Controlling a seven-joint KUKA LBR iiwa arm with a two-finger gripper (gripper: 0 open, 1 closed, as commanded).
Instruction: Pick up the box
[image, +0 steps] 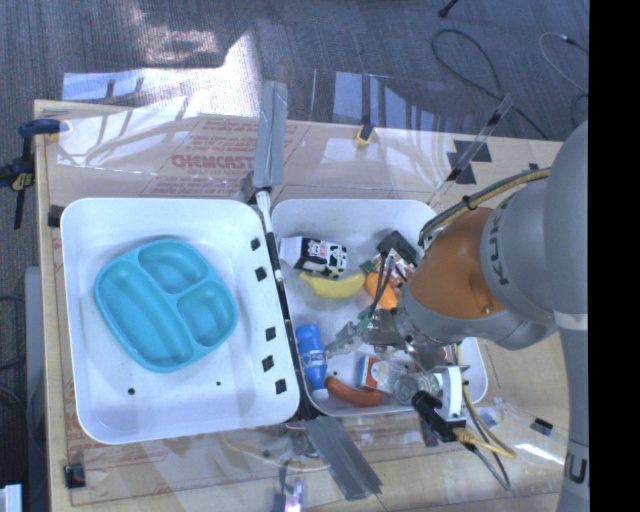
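Note:
A small black-and-white box (322, 257) lies at the back left of the right bin (345, 212), resting against a yellow banana (335, 286). My gripper (366, 328) is low in the middle of that bin, in front of and to the right of the box and apart from it. The grey arm with its orange band (450, 275) covers the bin's right half. Nothing shows as held.
Around the gripper lie an orange fruit (378, 284), a blue bottle (310, 352), a red sausage (353, 392) and a small white-and-red carton (376, 373). The left bin (90, 405) holds a blue divided plate (166, 302). A ridge with black clips separates the bins.

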